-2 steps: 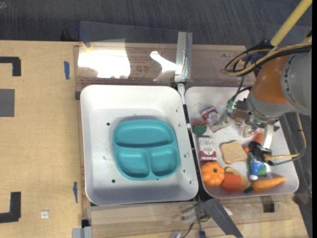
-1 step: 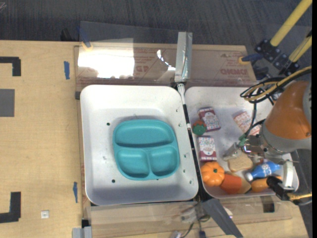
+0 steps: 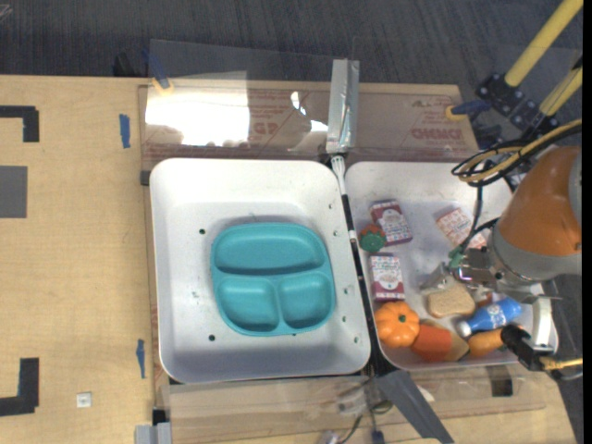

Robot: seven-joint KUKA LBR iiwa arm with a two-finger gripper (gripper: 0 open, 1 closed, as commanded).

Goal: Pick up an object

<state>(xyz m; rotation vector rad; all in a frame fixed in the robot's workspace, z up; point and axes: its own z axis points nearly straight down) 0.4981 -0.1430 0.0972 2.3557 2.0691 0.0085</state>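
Gripper [image 3: 462, 271] hung low in right bin [image 3: 421, 188], beside toast slice [image 3: 450, 302]. Jaw state: could not tell, wrist blocked sight. Toast lay just below jaws, flat, apparently touching. Blue bottle [image 3: 490, 318] lay just beyond, long axis pointing away toward arm side.

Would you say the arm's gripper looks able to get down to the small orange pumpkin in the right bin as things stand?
Probably yes. The pumpkin lies uncovered near the right bin's lower left corner, open from above. The red-orange item against it and the bin wall crowd its sides, and the gripper hovers nearby.
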